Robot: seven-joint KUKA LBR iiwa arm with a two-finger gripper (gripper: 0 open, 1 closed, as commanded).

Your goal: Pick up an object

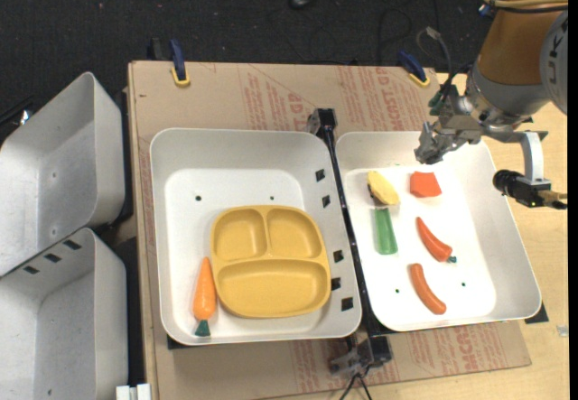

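Observation:
The right bin [506, 218] holds a yellow piece [384, 188], a green stick [386, 231], an orange-red block [425, 184], a red chili [433, 239] and an orange sausage [427, 287]. My gripper [429, 148] hangs over the bin's back edge, just above and behind the orange-red block, with nothing seen between its fingers. In the left bin [181, 163] lie a yellow divided plate [269, 260] and an orange carrot [205, 290] to its left.
Two pale empty containers [63, 209] stand off the bench at the left. Blue clamps [180, 69] hold the brown board at the back. A black divider [336, 181] runs between the bins.

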